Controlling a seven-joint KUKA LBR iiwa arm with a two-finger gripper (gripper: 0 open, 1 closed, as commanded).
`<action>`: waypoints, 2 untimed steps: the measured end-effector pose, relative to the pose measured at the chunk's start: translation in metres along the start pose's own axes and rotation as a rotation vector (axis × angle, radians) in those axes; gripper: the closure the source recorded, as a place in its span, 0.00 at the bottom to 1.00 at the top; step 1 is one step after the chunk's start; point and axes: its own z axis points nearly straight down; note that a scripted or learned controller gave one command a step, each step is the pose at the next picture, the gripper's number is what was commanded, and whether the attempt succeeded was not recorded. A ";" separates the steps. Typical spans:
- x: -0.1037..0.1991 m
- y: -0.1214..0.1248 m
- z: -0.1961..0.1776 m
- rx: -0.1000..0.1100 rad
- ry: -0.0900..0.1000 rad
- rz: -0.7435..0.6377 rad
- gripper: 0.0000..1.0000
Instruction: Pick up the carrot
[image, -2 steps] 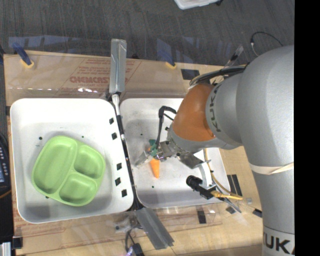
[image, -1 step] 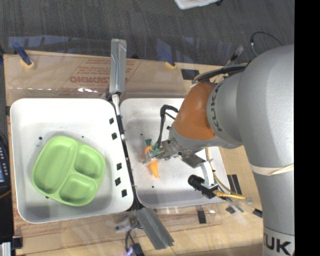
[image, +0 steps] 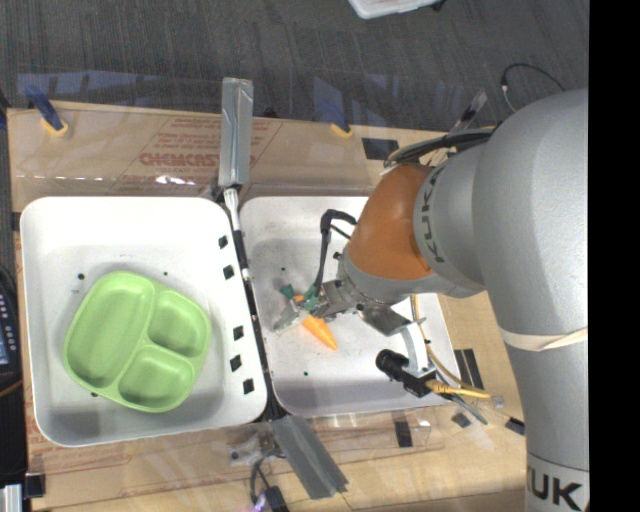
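Small tapered orange carrot (image: 321, 332) lies in the smooth white right bin (image: 262, 290). Gripper (image: 318, 303) hovers at its 12 o'clock; finger state cannot be determined.

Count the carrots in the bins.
1. A small orange carrot lies in the right white bin, beside the gripper. The grey arm may hide others.

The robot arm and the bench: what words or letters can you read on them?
"KUKA", sideways, partly hidden, on the arm beside its orange band.
"KUK", cut off at the frame edge, on the arm's base.
Red print on the cardboard behind the bins: too blurred to read.
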 end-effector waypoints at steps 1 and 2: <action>0.000 -0.001 -0.007 0.005 0.000 -0.001 1.00; -0.001 -0.031 0.003 -0.018 -0.002 0.121 1.00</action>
